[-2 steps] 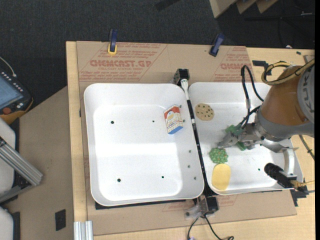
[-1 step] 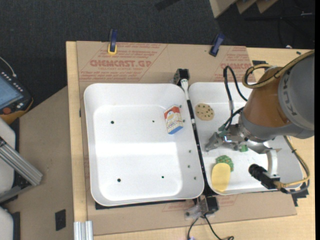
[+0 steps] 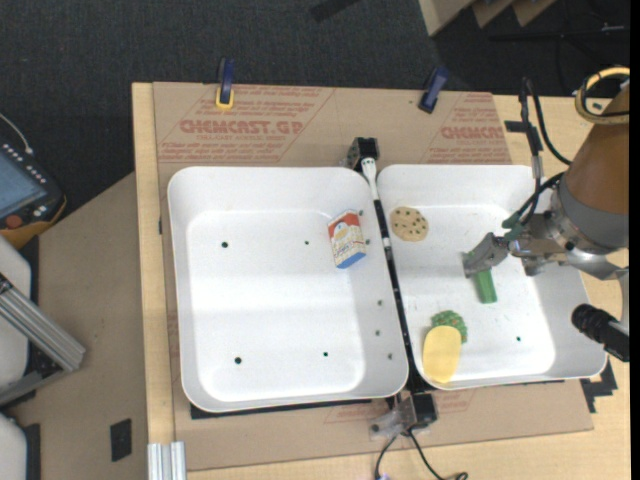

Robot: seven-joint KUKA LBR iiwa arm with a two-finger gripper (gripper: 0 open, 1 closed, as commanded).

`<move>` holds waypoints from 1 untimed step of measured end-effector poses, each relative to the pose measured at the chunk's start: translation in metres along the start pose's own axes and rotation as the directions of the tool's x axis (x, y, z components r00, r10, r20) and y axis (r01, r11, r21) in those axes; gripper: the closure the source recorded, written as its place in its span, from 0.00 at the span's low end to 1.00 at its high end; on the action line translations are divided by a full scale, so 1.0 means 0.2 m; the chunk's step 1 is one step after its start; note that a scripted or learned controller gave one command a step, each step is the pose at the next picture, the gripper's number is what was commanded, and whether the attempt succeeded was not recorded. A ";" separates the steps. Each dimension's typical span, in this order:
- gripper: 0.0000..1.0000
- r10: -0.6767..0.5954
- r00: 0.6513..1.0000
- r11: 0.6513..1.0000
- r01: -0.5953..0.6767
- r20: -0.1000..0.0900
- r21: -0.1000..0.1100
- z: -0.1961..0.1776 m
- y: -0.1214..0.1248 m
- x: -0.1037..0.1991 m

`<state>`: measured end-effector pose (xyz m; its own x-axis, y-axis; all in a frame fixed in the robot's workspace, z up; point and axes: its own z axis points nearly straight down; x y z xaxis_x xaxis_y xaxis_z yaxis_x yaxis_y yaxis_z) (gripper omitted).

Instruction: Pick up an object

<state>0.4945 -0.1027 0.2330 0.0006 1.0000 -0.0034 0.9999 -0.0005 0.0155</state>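
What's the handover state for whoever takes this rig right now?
Gripper: down in the right bin, right over the green stick; not clear whether it is open or shut, no grasp confirmed.
Right bin also holds the cookie near its upper left, and the yellow piece with a green piece touching it at the lower left.
Left bin: small carton near its right wall.
Done: nothing lifted yet.
Left: secure one object and raise it.
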 end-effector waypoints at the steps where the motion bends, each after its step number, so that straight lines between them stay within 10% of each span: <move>1: 0.00 0.000 1.000 1.000 0.000 -0.004 0.022 0.57 0.20 -0.11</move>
<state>0.5367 -0.1247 0.1189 0.0009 1.0000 0.0004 1.0000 -0.0009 -0.0061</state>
